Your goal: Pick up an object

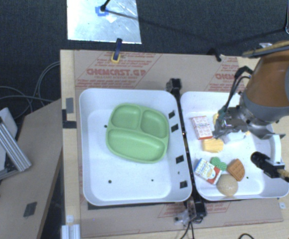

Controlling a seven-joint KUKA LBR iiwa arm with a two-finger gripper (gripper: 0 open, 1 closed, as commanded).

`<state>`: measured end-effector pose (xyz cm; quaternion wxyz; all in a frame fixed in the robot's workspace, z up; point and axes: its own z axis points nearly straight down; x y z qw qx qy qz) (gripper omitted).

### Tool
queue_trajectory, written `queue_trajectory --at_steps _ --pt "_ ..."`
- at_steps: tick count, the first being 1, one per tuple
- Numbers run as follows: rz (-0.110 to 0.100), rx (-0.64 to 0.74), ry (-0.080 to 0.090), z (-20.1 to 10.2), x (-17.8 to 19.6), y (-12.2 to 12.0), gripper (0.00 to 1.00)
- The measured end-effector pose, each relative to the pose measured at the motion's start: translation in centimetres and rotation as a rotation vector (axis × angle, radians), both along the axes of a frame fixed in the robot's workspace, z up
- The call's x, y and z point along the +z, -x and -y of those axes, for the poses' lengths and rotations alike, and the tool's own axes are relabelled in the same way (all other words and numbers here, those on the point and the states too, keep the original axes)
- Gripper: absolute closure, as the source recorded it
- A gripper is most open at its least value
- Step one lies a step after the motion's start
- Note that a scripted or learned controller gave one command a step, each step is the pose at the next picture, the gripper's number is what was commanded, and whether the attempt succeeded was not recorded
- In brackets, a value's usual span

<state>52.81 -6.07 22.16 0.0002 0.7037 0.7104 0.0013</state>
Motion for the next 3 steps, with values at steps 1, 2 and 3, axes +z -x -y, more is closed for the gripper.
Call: queue_trajectory --at_steps 1,2,3 --pt "0.0 -0.001 0.001 -4.5 0.7 -0.9 1.0" --pt "0.001 -0.002 0.001 -8.8 -0.2 -2.9 1.0" --pt "0.001 -0.001 0.0 -13.4 1.0 -4.4 1.0"
